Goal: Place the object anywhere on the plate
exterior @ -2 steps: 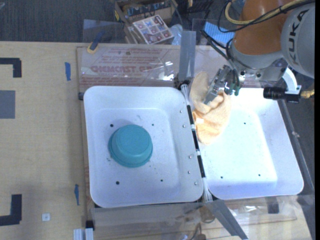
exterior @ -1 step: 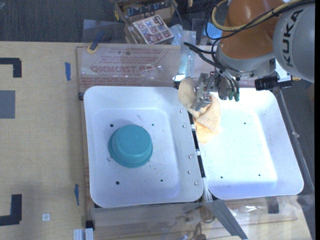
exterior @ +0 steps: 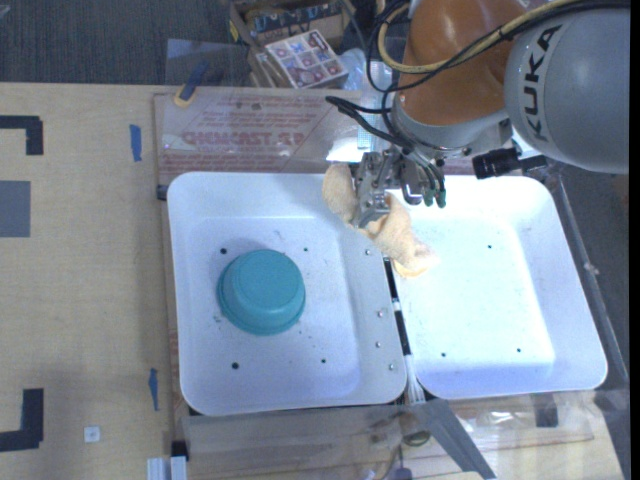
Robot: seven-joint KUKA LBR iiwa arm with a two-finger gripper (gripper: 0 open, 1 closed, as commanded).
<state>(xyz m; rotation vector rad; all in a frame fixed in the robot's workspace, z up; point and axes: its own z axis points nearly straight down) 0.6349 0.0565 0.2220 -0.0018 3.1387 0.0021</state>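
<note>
Arm enters from right, hand (exterior: pixel 374 208) poised over divider between two bins. Hand clenched on tan plush object (exterior: pixel 392 230), which hangs between fingers above seam, lower end over right bin (exterior: pixel 520 298). Teal plate (exterior: pixel 261 290) sits upside-down-looking in left bin (exterior: pixel 200 218), well apart from object. Counter (exterior: pixel 80 268) bare wood with blue tape marks
</note>
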